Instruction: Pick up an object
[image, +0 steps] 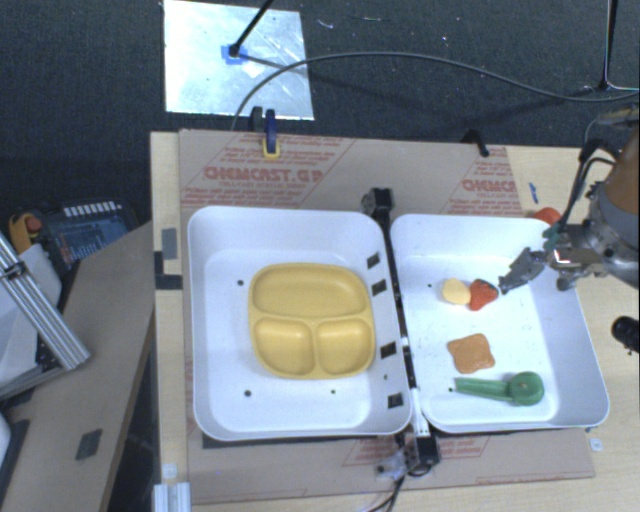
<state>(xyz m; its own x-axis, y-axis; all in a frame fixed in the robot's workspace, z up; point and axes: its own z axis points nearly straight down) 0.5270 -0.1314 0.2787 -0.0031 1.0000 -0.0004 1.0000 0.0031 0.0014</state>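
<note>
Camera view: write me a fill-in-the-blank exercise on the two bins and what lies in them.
1. The yellow tray lies in the ____ bin.
2. The tray has ____ compartments.
3. The green object lies nearer the camera than the ____ piece.
4. The gripper hovers beside the ____ piece, which touches the pale yellow piece.

Missing words: left; three; orange; red
</note>
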